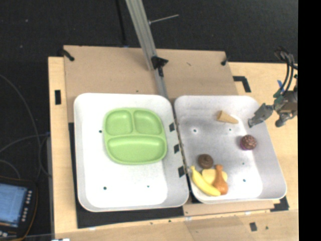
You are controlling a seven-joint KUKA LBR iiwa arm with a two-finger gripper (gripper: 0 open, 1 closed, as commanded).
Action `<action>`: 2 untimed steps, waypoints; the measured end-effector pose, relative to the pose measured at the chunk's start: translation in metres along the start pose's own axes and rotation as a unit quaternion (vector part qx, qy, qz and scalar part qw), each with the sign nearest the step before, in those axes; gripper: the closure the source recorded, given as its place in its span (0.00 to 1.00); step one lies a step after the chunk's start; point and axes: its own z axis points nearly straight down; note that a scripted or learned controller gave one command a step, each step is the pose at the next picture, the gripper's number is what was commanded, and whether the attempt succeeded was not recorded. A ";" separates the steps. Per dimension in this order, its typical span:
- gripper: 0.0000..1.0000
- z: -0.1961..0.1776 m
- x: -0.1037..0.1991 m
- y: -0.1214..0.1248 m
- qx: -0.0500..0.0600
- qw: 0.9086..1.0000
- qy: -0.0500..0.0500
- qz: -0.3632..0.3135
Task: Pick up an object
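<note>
Where the frame's right edge cuts in, most of the arm is lost, and just its hand (268, 115) shows over the right rim of the right bin (200, 109), its two dark fingers spread apart with nothing between them. Beneath everything lies the worktop (57, 134), a pale wooden board. On it sit two shallow white bins with rounded corners; the left bin (90, 185) carries a smooth green plate (135, 136) split into three compartments. At the right bin's near edge a yellow banana (201, 183), an orange drumstick-like piece (220, 181) and a brown round lump (204, 160) crowd together, partly overlapping. Near the right rim lies a dark purple ball (248, 142); toward the far edge, a tan wedge (227, 117).
</note>
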 end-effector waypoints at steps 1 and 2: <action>0.00 0.000 0.000 0.000 0.000 1.000 0.000 0.000; 0.00 0.044 -0.006 -0.003 0.002 1.000 0.000 0.002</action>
